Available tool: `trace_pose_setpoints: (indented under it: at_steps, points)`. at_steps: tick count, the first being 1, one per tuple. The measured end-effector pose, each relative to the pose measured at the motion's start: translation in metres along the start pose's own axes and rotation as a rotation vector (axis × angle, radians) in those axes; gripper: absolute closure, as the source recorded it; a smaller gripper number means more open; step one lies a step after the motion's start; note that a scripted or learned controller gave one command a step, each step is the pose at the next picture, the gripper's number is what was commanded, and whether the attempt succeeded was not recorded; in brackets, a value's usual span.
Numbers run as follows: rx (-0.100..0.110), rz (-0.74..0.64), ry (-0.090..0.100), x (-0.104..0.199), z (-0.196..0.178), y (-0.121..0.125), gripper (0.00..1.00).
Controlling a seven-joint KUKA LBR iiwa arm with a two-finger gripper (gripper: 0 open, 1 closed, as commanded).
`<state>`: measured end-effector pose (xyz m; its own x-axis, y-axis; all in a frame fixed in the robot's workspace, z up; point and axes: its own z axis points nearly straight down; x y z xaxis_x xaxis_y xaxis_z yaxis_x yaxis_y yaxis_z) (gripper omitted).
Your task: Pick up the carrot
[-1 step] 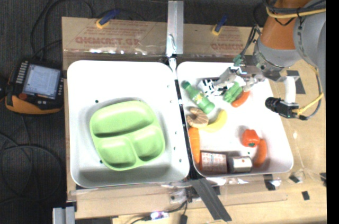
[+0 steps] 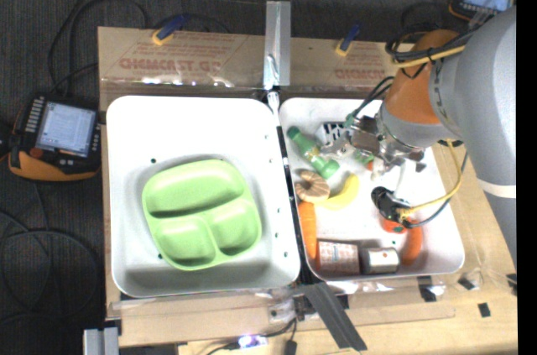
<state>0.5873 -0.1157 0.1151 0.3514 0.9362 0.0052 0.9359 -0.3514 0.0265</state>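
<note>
Camera view is looking down on two white bins, and we are seeing the arm [image 2: 474, 85] reaching in from the right over the right bin [image 2: 440, 215]. Its orange band [image 2: 413, 97] is hanging above that bin's far right part, and the gripper [image 2: 342, 132] is pointing left over the far half of the bin, near the bottle [image 2: 312, 150]. We cannot tell whether the gripper is open or closed, because its tip is blending into the clutter beneath it.

The carrot [image 2: 307, 231] is lying in the right bin, lengthwise along its left wall, running from the middle toward the near edge. It is sitting well apart from the gripper. Its far end is touching or nearly touching a round brown piece [image 2: 314, 189], and a banana [image 2: 344, 192] is curving just to the right of that piece. The green bottle is lying at a slant beyond them, close to the left wall. A brown box [image 2: 337, 256] is resting against the near wall just right of the carrot's near end, with a smaller white box [image 2: 382, 260] beside it. An orange-red piece [image 2: 413, 244] is lying near the bin's near right corner.

In the left bin [image 2: 122, 177] we are seeing a green divided plate [image 2: 201, 211], sitting roughly in the middle with its compartments facing up. Both bins are resting side by side on brown cardboard [image 2: 193, 60].
</note>
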Motion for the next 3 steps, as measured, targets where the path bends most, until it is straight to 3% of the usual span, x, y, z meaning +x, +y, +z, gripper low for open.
trace_pose_setpoints:
  at_steps: [1,2,3]
  points:
    - [0.018,-0.122,-0.007,-0.080,0.024,-0.010,0.00]
    - [0.019,-0.123,-0.003,-0.078,0.015,-0.010,1.00]
    - [0.011,-0.672,-0.005,-0.046,0.023,-0.020,1.00]
